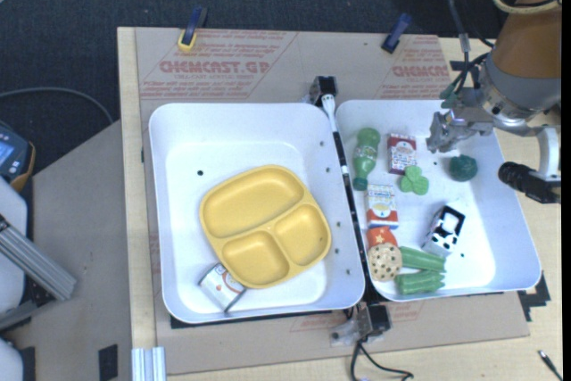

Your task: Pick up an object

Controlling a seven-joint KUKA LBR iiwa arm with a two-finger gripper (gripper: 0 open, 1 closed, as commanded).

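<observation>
We are seeing a small dark green round object [462, 167] lying on the floor of the right bin [508, 236], in its upper right part, just below and slightly right of the claw [443, 136]. The claw is hanging over the bin's upper area, close to that green piece but apart from it, and nothing is sitting between its tips; whether it is spread wide or drawn narrow we cannot tell from this slant. To the left of the claw a red and white carton [401, 153] is lying flat, and beside that a green bottle [365, 153] is resting near the bin's left wall. A light green round piece [414, 184] is sitting just below the carton, well within reach of the dark green one. Further down we are finding a white and red box [382, 203], a red packet [381, 236], a speckled cookie [384, 261], two green cylinders [418, 270] lying near the bottom wall, and a black and white cow-patterned toy [444, 232]. The grey arm with its orange band [528, 40] is coming in from the right. In the left bin [178, 156] a yellow divided tray [265, 225] is lying at a slant, with a small white carton [219, 287] touching its lower left edge. Both bins are resting on the counter [268, 67], whose brown board is held by a yellow clamp [189, 33] and a blue clamp [395, 35] at the far edge.
</observation>
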